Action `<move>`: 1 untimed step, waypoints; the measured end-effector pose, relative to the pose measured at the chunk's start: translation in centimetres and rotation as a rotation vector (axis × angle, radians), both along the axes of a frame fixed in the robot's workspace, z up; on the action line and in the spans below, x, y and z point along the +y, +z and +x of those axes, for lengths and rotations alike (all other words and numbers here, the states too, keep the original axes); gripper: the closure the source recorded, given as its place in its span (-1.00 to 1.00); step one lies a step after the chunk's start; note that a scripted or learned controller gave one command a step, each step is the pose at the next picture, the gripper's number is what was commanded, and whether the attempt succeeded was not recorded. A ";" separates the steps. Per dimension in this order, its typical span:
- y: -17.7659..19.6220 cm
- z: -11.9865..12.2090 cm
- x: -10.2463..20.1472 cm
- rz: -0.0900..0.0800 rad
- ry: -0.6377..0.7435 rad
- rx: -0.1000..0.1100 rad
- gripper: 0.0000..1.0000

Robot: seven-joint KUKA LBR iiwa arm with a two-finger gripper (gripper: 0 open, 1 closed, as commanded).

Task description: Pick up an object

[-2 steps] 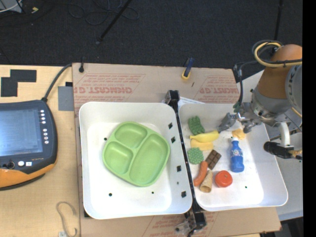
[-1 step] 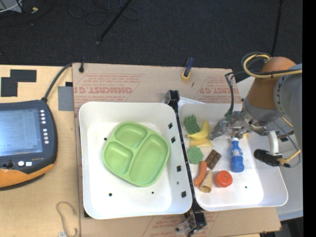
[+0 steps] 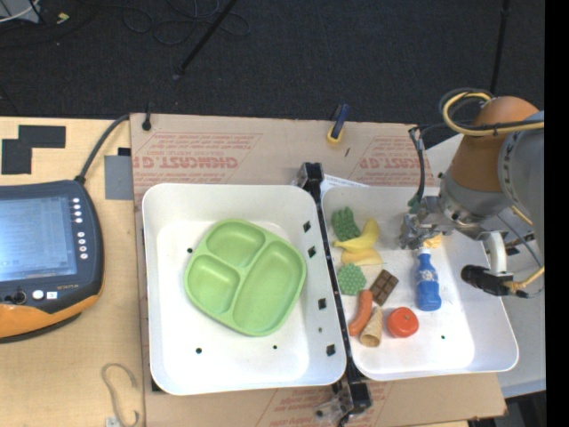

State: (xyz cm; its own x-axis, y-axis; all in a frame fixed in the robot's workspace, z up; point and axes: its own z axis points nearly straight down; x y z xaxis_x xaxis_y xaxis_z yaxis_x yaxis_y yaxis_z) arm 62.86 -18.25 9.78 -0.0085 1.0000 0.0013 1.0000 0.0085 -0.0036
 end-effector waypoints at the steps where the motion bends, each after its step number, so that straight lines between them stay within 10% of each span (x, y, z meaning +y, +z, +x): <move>1: 4.8 0.3 -0.7 -0.003 -0.006 -0.006 1.00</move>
